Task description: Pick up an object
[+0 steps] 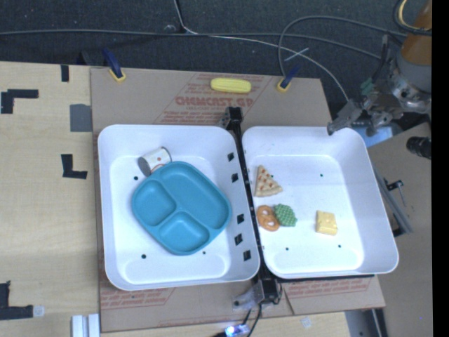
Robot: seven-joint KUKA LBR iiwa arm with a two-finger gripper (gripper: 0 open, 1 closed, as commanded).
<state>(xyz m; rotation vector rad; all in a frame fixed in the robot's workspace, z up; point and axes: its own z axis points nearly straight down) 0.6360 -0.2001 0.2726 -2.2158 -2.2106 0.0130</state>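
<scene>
Sitting in the left shallow white bin (112, 188), a blue plastic three-compartment tray (181, 206) lies flat and fills most of the floor. Touching the tray's upper left edge is a small white cup (156, 161) tipped on its side, with its dark opening turned away from the tray.

Beyond the tray's bin, on the brown cardboard sheet (140, 100) that covers the wooden counter (42, 216), lies a yellow banana-shaped toy (231, 86). Two blue-and-yellow clamps (114, 67) hold the far edge of that cardboard.

To the right of the tray, past the black clips where the two bins meet, the right shallow white bin (351, 258) holds four small toy foods. Nearest the tray are a tan pizza-slice piece (266, 182) and, below it, a brown pretzel (266, 217). A green leafy piece (285, 215) touches the pretzel on the side away from the tray. Farther from the tray, apart from the others, lies a yellow cheese block (326, 223).

Farthest from the tray, the grey arm's fingers (351, 121) hang at the right bin's upper right corner. Whether they are spread or closed cannot be told, and nothing is visible between them.
</scene>
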